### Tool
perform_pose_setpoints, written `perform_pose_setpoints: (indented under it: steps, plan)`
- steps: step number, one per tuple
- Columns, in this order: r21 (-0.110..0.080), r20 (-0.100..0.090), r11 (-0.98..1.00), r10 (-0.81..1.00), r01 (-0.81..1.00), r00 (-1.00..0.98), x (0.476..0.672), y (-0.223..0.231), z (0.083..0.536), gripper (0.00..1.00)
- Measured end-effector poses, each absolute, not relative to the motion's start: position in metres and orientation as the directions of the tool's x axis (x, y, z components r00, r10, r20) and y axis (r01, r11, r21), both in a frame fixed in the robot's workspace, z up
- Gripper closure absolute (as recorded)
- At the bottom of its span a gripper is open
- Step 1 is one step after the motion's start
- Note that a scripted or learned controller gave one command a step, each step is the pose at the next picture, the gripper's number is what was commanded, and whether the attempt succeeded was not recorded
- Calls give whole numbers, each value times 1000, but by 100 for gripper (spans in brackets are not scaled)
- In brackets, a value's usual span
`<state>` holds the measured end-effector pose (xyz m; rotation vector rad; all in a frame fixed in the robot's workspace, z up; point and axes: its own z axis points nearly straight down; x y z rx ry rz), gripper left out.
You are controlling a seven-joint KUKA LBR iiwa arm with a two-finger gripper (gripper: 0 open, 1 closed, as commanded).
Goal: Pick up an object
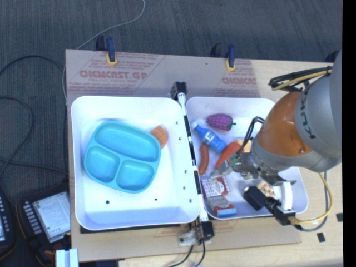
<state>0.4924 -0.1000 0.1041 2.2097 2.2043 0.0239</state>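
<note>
My gripper (231, 167) hangs low over the middle of the right bin (250, 102), under the grey and orange wrist. It sits right by an orange carrot (229, 152) and just above a red and white packet (214, 187). A blue bottle (209, 137) lies up and to the left of it, and a red sausage-shaped piece (203, 160) lies to its left. Purple grapes (220, 121) rest near the bin's far side. A small red and blue block (225, 209) is at the near edge. Nothing visibly rests between the gripper's tips.
The left bin (83, 204) holds a blue divided plate (122, 156) with an orange piece (160, 134) at its upper right corner. The arm covers the right half of the right bin. A ridge separates the two bins.
</note>
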Motion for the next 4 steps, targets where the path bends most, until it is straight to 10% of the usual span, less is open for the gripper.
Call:
perform_pose_setpoints:
  steps: [1,2,3,4]
  plan:
    - [24,0,-1,1000,1000,1,493,-99,114,100]
    - [24,0,-1,1000,1000,1,493,-99,114,0]
    - [24,0,-2,1000,1000,2,494,-99,124,100]
    - [24,0,-1,1000,1000,1,494,-99,123,0]
